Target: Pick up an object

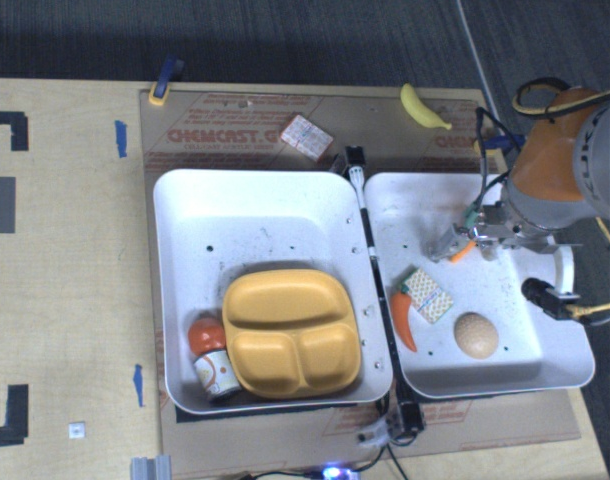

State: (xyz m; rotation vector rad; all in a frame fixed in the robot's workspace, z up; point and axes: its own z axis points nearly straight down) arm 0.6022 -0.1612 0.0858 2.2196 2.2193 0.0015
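The pick looks not yet made, with reaching, closing and lifting left to do. Taking the right bin (560,363) as the landmark: to its left, touching along the shared edge, sits the left bin (185,208), smooth white plastic, holding a glossy yellow divided tray (288,330) with rounded corners and a small orange-and-white cup (211,360) beside it. Over the landmark's upper right hangs the grey arm (563,173) with its orange band; the gripper (475,236) sits low near the far wall, and I cannot tell how wide it stands or whether it grips anything. On the floor lie a tapered orange carrot (402,320), a checkered sponge-like block (427,296) and a matte tan egg-shaped ball (476,334)
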